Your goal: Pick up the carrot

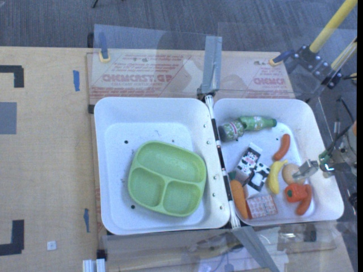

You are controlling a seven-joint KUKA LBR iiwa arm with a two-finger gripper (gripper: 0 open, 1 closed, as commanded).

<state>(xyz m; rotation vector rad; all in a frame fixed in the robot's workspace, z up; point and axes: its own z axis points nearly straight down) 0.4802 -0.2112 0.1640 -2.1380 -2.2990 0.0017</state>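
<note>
The carrot (239,199) is an orange, tapered piece. It lies lengthwise along the left wall of the right bin (317,123), near the front corner. It touches a small red-printed box (262,206) on its right. My gripper (313,168) hangs low near the right wall of the same bin, beside a pale round item (291,173) and above an orange-red vegetable (298,195). It is well to the right of the carrot and nothing of the carrot is in it.
The right bin also holds a green bottle (245,126) at the back, a red sausage-like piece (282,147), a yellow banana (275,177) and a black-and-white object (252,166). A green divided plate (166,178) fills much of the left bin (113,118).
</note>
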